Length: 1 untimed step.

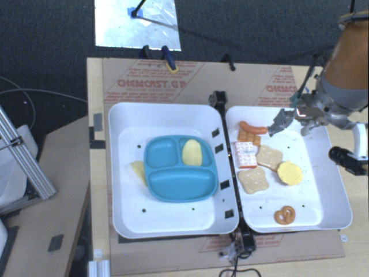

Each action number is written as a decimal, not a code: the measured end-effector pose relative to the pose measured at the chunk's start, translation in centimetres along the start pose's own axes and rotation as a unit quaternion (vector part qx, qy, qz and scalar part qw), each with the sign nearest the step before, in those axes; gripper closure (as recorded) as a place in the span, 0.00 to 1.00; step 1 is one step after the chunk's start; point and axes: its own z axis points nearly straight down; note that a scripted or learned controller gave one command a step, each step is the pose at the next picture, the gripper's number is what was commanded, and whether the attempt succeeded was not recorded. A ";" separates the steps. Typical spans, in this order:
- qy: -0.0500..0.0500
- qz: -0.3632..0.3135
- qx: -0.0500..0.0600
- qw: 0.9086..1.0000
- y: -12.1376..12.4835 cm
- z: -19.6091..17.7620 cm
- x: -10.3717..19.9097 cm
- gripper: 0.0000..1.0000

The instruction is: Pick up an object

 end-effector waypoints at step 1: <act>0.001 0.003 0.006 1.000 -5.6 16.6 -2.6 0.00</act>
